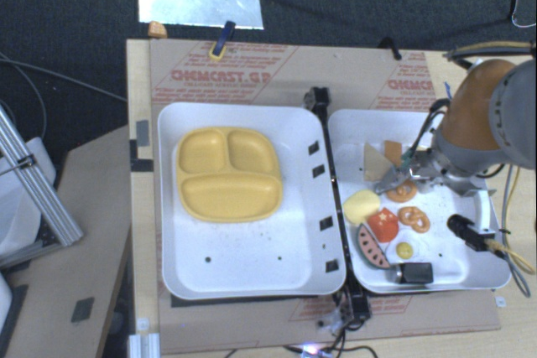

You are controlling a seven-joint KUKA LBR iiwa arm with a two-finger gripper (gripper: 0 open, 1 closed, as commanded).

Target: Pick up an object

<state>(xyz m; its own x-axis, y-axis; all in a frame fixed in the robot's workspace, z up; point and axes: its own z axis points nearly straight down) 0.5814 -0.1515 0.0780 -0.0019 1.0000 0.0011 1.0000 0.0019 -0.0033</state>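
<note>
My pincer point(396, 178) hangs low in the right bin point(478, 272); I cannot tell whether it is spread. Just beside it lie a pretzel point(403, 192), cheese wedges point(382, 153) and a yellow lemon point(362, 204).

Right bin point(478, 271) holds toy food: yellow lemon point(362, 204), red tomato point(383, 225), two pretzels point(414, 219), watermelon slice point(372, 247), cheese wedge point(375, 161), black block point(414, 272) near edge.

Red print on the cardboard sheet point(252, 73) under the bins, up and left of the gripper point(401, 178), reads roughly "CHEMCAST GP"; a repeat point(411, 82) above the gripper is too slanted to read.
</note>
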